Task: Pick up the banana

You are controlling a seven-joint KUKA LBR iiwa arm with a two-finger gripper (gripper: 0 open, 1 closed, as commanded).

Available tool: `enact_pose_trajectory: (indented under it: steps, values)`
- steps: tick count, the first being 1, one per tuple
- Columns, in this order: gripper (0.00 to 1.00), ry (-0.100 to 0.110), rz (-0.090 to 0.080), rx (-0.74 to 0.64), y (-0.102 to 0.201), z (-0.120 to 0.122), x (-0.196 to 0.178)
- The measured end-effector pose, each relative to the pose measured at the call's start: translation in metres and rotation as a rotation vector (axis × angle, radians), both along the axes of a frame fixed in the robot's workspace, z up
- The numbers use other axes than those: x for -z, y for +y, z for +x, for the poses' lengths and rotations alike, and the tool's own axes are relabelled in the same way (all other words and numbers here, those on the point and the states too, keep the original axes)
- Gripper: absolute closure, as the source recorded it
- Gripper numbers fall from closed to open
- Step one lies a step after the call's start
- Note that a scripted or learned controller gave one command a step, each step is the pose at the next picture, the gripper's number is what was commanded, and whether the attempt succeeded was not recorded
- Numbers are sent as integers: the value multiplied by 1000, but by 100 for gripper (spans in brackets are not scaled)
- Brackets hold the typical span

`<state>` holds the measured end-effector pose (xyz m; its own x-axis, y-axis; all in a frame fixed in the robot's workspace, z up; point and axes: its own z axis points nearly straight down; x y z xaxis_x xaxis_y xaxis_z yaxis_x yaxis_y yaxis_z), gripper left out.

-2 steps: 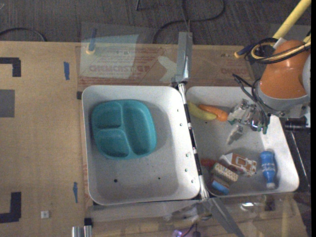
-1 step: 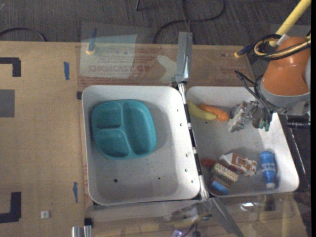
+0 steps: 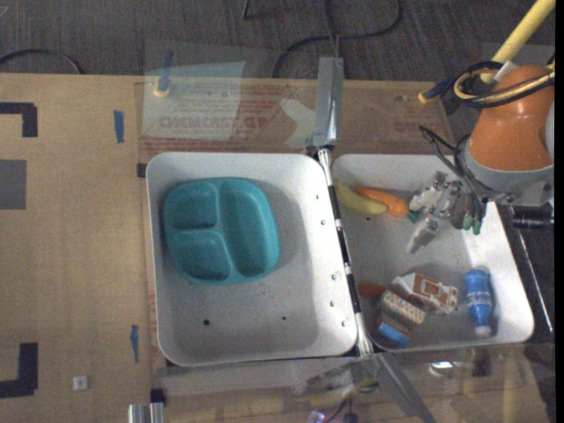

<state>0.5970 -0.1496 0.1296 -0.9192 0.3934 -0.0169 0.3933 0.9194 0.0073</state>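
Observation:
A yellow banana (image 3: 359,200) lies at the far left of the right bin (image 3: 502,236), close to the divider, with an orange carrot-like piece (image 3: 384,198) lying against it on its right. My gripper (image 3: 426,226) hangs over the middle of the right bin, a short way right of the banana and apart from it. Its fingers stand open and nothing is between them.
The left bin (image 3: 300,315) holds a teal divided plate (image 3: 221,227). In the front of the right bin lie a blue bottle (image 3: 478,300), a small red and white carton (image 3: 429,292) and a few small toy food pieces (image 3: 398,314). Cables run behind the arm.

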Motion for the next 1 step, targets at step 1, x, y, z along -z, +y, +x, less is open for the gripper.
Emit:
enact_pose_trajectory:
  steps: [1]
  values:
    - [0,9,1,240,-12,-10,-84]
